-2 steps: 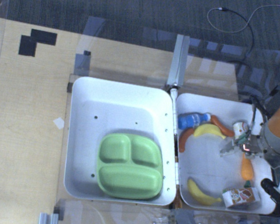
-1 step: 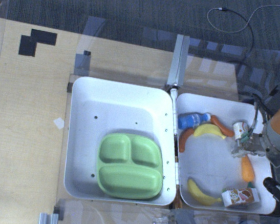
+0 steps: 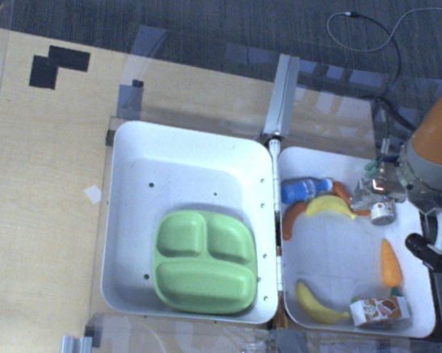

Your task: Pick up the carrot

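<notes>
The carrot (image 3: 390, 263), a short orange piece, lies near the right wall of the right bin (image 3: 341, 254), pointing toward the front. My gripper (image 3: 376, 197) hangs over the back of that bin, above and a little left of the carrot and well apart from it. It sits close to a yellow banana-shaped piece (image 3: 329, 206). Nothing can be seen held in it.
The right bin also holds a blue bottle (image 3: 304, 190), an orange-red piece (image 3: 290, 219) along its left wall, a second banana (image 3: 319, 304) and a small juice carton (image 3: 379, 310) at the front. A green divided plate (image 3: 205, 261) lies in the left bin (image 3: 144, 202).
</notes>
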Motion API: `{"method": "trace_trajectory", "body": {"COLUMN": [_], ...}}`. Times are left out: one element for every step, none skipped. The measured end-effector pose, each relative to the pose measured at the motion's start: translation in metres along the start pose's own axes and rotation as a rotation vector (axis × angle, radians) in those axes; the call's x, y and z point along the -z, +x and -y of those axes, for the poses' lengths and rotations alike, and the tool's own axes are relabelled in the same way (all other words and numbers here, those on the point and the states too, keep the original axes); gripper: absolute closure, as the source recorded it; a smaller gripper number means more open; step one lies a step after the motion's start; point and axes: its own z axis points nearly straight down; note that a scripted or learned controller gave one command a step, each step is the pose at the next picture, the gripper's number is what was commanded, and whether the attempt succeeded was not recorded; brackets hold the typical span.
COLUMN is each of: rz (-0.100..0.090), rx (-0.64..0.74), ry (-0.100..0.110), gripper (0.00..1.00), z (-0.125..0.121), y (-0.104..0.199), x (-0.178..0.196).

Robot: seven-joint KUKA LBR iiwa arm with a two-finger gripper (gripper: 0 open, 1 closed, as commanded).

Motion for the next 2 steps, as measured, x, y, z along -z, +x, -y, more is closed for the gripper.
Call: {"method": "trace_trajectory", "body": {"rz": [0.0, 0.001], "rx": [0.0, -0.053], "ry": [0.001, 0.001], "gripper": [0.0, 0.0], "z": [0.0, 0.056], "y": [0.0, -0.047], "x": [0.0, 0.038]}}
